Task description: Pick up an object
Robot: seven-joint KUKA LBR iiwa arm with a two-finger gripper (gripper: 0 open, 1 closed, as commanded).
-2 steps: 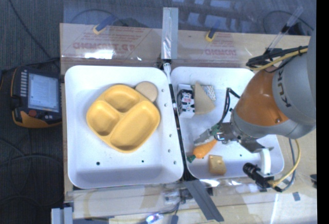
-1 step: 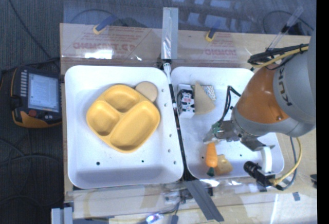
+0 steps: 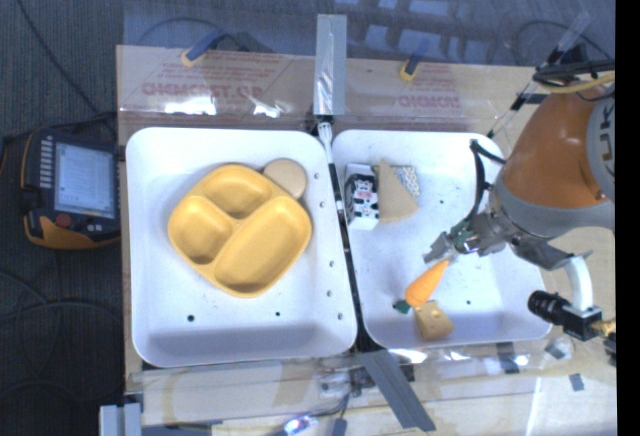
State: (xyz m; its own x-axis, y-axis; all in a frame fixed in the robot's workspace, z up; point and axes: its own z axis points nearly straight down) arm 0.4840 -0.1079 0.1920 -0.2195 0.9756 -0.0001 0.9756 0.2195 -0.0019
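In the right bin [image 3: 385, 254] lies an orange toy carrot [image 3: 428, 284] with a green tip, slanted, and a tan chunk [image 3: 434, 323] touches its lower end. A small black-and-white item [image 3: 362, 196] and a tan speckled slice [image 3: 400, 192] sit side by side at the bin's far left corner. My gripper [image 3: 458, 242] hangs low over the right bin, just above and right of the carrot's thick end. Nothing shows as held in it.
The left bin [image 3: 160, 324] holds a yellow divided plate [image 3: 240, 227] with a round tan piece [image 3: 286, 176] at its far edge. The arm's orange band [image 3: 560, 149] rises over the right bin's right side. A teach pendant [image 3: 70, 189] lies on the floor at left.
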